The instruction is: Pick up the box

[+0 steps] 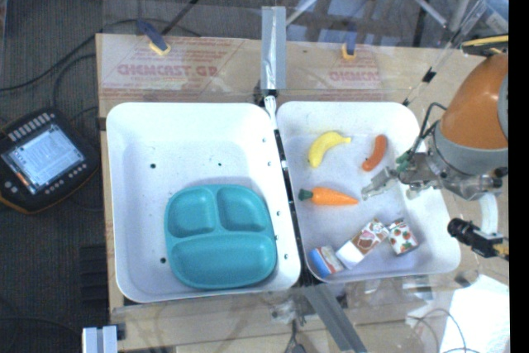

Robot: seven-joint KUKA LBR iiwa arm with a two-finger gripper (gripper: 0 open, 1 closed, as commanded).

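Far to the left of the gripper, the left bin (pixel 132 136) holds a teal divided plate (pixel 221 235) in its near half, and a handheld control pendant (pixel 41 159) lies on the floor beyond the counter's edge. In the right bin (pixel 347 113), a yellow banana (pixel 327 147) and a small red-orange sausage (pixel 374 152) lie to the upper left of the fingers, while a carrot (pixel 331 197) sits just left of them, close to the tips, with its green end toward the divider. The box (pixel 362 244), a small carton with a printed side, lies below and slightly left of the fingers, clearly apart from them, with a blue-rimmed can (pixel 324 260) touching its left end and a strawberry-print cube (pixel 402 237) just to its right. The gripper (pixel 382 182) hangs over the bin's right half, its fingers slightly parted and closed on nothing.
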